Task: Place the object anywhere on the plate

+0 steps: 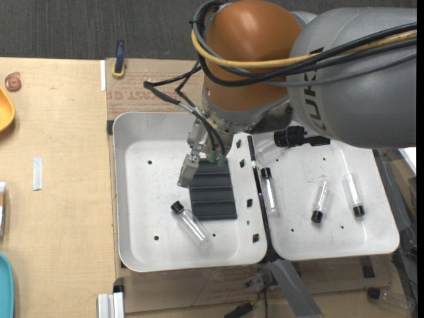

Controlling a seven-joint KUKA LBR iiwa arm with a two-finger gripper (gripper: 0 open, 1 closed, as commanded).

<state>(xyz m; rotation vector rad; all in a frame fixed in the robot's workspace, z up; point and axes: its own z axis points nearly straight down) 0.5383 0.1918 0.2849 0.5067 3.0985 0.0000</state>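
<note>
A clear tube with a black cap (190, 221) lies flat in the left white bin (132, 197), near its front middle, cap pointing to the back left. My gripper (202, 185) hangs low over the middle of that bin, just behind and slightly right of the tube, with its dark ribbed part close to the tube's upper end. Nothing shows held in it. The big orange wrist and grey arm hide the back right of the left bin.
The right bin (371, 240) holds three more capped clear tubes (267, 189) (320, 202) (352, 194). On the wooden bench to the left sit an orange curved dish edge (4, 111) and a teal rim (4, 287). Black cables trail from the wrist.
</note>
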